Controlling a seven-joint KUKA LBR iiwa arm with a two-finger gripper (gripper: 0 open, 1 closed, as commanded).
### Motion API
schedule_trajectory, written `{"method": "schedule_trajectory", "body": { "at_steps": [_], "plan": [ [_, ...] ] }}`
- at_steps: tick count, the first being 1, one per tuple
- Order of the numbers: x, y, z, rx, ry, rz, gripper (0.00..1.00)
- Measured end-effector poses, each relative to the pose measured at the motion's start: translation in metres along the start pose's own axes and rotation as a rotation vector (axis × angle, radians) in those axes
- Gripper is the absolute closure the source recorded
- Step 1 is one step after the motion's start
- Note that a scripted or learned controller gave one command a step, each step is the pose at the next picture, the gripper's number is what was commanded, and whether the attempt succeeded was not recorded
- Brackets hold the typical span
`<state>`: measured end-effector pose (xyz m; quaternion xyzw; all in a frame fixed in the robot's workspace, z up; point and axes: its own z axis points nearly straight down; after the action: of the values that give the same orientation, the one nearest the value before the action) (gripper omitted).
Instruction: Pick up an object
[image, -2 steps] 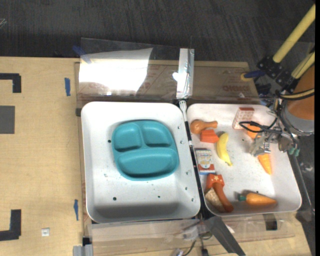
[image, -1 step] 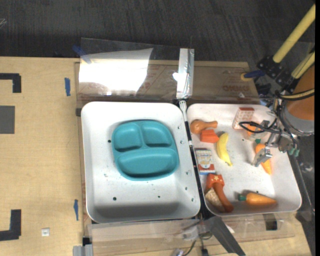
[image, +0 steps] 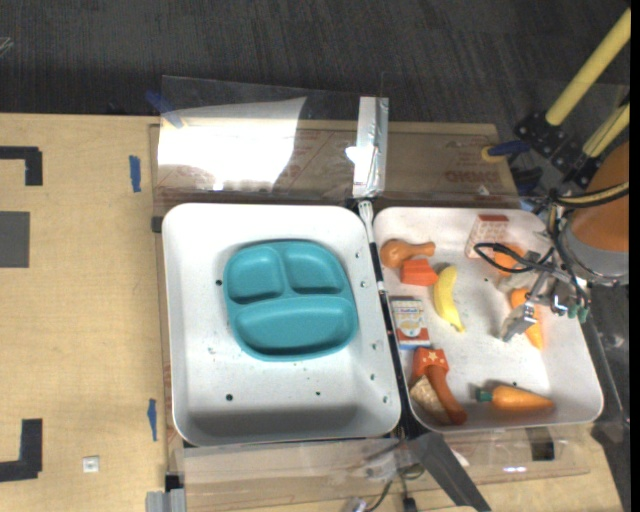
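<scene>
Hovering gripper (image: 520, 322), jaws' state unclear, beside a small orange piece (image: 537, 334).

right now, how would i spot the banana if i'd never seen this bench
Look in the right-hand white bin, the one crowded with toy food, not the one holding the teal tray. The banana lies near its middle, left of the claw. It is the only yellow, curved piece among orange neighbours.
</scene>
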<state>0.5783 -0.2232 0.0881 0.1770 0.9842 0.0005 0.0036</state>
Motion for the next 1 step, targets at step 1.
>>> {"method": "schedule_trajectory", "body": {
  "at_steps": [1],
  "plan": [
    [-0.0043, 0.0008, -0.0145, 0.001, -0.017, -0.002, 1.0]
  ]
}}
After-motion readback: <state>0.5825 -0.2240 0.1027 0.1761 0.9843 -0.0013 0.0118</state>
